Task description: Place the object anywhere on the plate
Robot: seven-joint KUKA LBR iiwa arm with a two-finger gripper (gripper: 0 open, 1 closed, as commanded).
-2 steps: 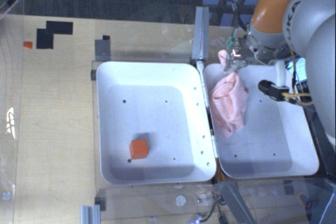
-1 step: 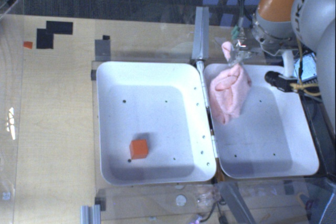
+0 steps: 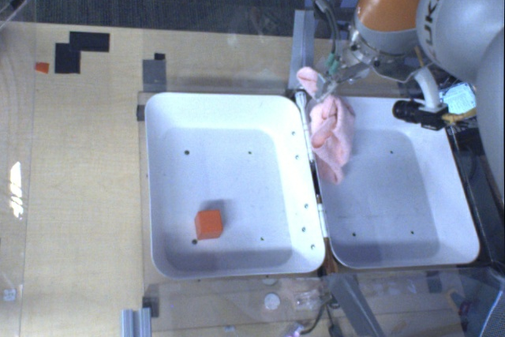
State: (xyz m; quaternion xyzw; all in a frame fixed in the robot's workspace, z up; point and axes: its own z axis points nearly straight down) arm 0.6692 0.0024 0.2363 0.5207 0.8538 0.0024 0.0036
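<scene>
The pincer [image 3: 330,84] hangs at the far end of the seam between the two bins, and a pink cloth [image 3: 330,134] droops from it: the upper folds are bunched between the fingers, so the pincer looks clamped on the cloth, while the rest dangles down over the left edge of the right bin [image 3: 410,245], just beside the divider. Judging by this, the pick is done and the carry is under way, but the placing is not: no plate can be made out in either bin or on the surface [image 3: 79,170], so where the cloth must go is unclear. The left bin [image 3: 237,122] holds a small orange block [image 3: 209,224] near its near-left corner, well apart from the cloth; it may be a distractor, or possibly the intended target, though it hardly reads as a plate. The fingertips themselves are hard to pick out, being tangled with cloth and wrist hardware, and whether the cloth's lower end touches the bin floor or hangs free cannot be told from this slant. The arm's upper links are cut off at the right and far edges.
</scene>
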